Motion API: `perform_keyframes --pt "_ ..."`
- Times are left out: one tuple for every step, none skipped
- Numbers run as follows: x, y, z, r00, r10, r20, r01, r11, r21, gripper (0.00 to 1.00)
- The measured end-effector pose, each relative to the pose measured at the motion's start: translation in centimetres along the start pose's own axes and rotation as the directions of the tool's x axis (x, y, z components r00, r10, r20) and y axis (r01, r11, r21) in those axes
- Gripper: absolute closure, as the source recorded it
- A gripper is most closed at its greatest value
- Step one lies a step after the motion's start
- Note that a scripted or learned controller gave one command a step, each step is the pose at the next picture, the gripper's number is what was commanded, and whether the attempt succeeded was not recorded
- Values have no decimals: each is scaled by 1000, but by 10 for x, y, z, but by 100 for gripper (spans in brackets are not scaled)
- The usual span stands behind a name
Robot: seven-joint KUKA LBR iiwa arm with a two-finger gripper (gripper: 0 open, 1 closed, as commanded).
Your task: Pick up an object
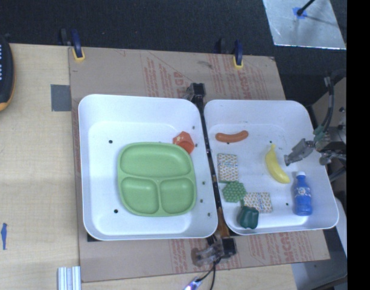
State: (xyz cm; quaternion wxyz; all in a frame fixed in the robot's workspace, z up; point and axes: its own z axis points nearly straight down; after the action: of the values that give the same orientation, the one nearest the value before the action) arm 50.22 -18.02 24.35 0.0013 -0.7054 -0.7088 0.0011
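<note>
Gripper [295,154]: at right bin's [263,110] 3 o'clock edge, grip state unclear.
Banana [276,164]: just beside it, unlifted.
Progress: nothing grasped yet; pick remains.

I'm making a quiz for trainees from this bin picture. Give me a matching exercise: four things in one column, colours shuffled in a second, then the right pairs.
Things:
1. tray
2. banana
3. bottle
4. sausage

Colours:
A. blue
B. reddish brown
C. light green
D. yellow

Pairs: 1-C, 2-D, 3-A, 4-B
</note>
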Motion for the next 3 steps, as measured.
perform_keyframes --pt "1 66 87 1000 0 1 0 1000 1 0" --pt "-3 78 152 1000 -1 0 1 1000 1 0" --pt "-5 79 141 1000 -3 1 3 1000 2 100"
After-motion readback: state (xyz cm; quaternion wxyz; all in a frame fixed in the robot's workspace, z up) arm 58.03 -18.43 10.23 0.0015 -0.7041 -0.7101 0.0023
